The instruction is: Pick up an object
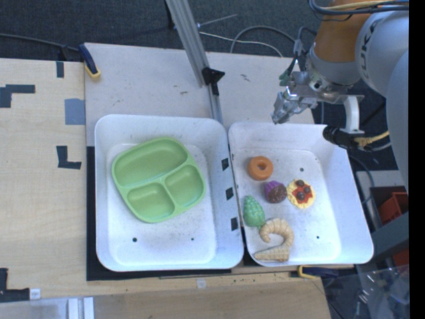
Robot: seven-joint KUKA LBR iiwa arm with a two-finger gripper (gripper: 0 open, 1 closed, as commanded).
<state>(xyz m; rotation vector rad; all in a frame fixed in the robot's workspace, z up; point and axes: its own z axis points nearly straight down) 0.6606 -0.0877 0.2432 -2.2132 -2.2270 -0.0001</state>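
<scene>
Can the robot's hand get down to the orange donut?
Probably yes. The hand hangs above the bin's far rim, and the orange donut lies in the open with nothing on top.

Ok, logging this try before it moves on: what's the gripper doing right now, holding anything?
Gripper: above the far rim of the right bin, nothing seen in it; open or shut cannot be told.

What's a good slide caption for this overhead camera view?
Gripper above right bin's far rim; toy foods inside, green divided plate in left bin.
</scene>
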